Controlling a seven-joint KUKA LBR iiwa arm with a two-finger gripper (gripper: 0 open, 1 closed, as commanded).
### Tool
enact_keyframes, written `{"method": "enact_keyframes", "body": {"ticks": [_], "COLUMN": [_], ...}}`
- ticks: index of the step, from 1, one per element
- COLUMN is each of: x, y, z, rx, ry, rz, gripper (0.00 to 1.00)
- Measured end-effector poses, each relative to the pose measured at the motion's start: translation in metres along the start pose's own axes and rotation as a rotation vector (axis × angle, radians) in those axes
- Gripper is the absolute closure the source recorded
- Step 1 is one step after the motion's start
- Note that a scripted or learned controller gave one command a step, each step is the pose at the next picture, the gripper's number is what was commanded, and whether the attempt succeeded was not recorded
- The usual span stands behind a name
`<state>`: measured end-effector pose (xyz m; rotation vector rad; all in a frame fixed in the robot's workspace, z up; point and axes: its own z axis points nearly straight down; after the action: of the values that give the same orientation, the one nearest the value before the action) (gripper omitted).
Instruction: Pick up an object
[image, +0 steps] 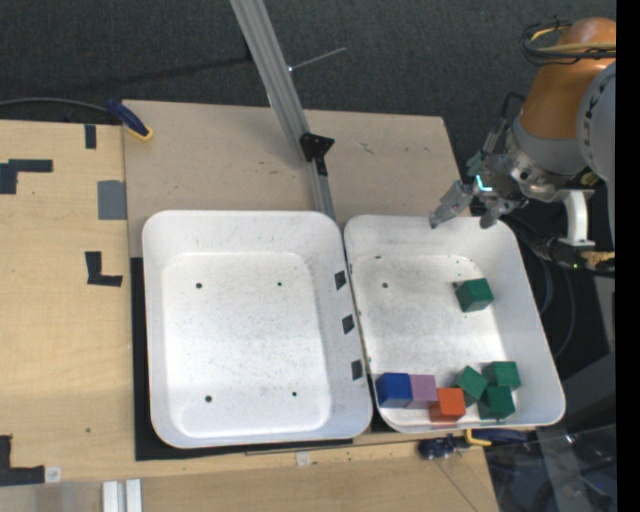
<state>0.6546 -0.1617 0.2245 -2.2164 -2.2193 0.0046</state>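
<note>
The tool (462, 207) hangs over the far rim of the right bin (530, 300), its fingers apparently spread with nothing between them, though they are small and hard to read. The lone green block (474, 294) lies nearest, toward the camera from the tool; other blocks (450, 392) crowd the bin's near edge. The arm's upper part is cut off.

Even overhead light falls bright on the two white bins (240, 225), washing out the left bin's floor near its front edge. Shadows are faint. The floor beyond the worktop (60, 300) stays dark. Slight softness overall, grainy.
</note>
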Motion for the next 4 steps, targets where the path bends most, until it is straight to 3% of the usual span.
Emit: {"method": "enact_keyframes", "body": {"ticks": [1,2,4], "x": [-0.001,0.005,0.01], "y": [0.001,0.002,-0.001], "z": [-0.003,0.061,0.135], "rx": [-0.004,0.002,-0.001], "ry": [-0.003,-0.002,-0.003], "rz": [-0.001,-0.001,-0.001], "gripper": [0.0,0.0,0.0]}}
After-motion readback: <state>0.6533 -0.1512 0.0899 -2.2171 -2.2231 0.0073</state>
